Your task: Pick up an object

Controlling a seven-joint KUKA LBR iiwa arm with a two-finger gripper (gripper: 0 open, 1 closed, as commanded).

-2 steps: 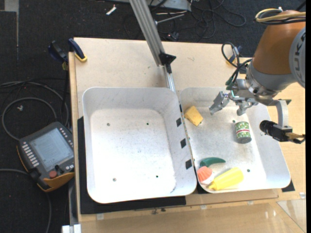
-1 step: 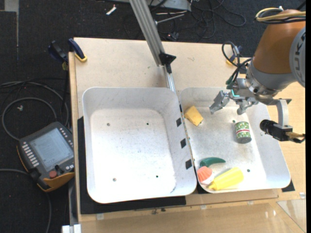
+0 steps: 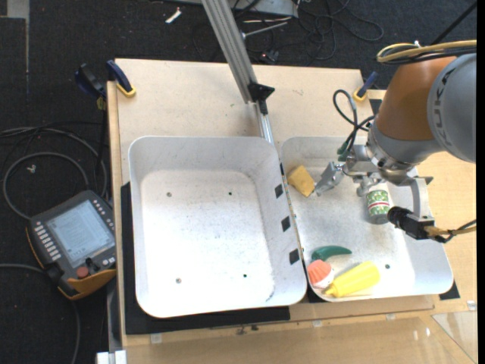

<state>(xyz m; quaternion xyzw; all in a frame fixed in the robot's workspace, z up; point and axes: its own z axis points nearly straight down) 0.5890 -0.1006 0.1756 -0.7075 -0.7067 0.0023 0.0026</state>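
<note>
While no object is yet gripped, the arm is poised over the right bin [image 3: 424, 275].

Left of that bin, the left bin [image 3: 144, 165] is seen, flecked with dark specks. Within the right bin, a tan block [image 3: 301, 180] lies at the upper left, just left of the gripper [image 3: 330, 179]; whether its fingers are parted cannot be told. A small can [image 3: 377, 202] stands under the wrist. A green piece [image 3: 330, 252], an orange-red piece [image 3: 319, 272] and a yellow piece [image 3: 353, 279] are clustered along the near wall. The block is judged the likeliest target, being nearest the fingertips.
</note>
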